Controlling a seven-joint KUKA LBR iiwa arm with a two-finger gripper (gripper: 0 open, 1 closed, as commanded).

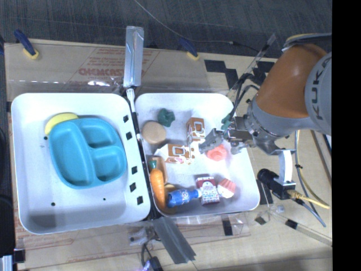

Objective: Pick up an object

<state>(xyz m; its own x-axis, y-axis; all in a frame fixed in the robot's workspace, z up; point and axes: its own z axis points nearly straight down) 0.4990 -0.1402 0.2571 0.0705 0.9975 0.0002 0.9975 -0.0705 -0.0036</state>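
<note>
My gripper (219,144) hangs low over the right part of the right bin (240,113), reaching in from the right. Its two fingers stand apart, open, one finger (206,141) to the left and the other to the right of a small pink-red object (217,153) that lies just below them on the bin floor. Whether the fingers touch it I cannot tell. Beside it to the left are two white-and-brown cartons (195,129) (178,153).
The right bin also holds a green piece (165,116), a tan round object (153,132), a carrot (157,185), a blue bottle (183,196), a red-and-white carton (207,189) and a strawberry-like piece (227,188). The left bin (28,208) holds a blue divided tray (87,151) over something yellow (59,120).
</note>
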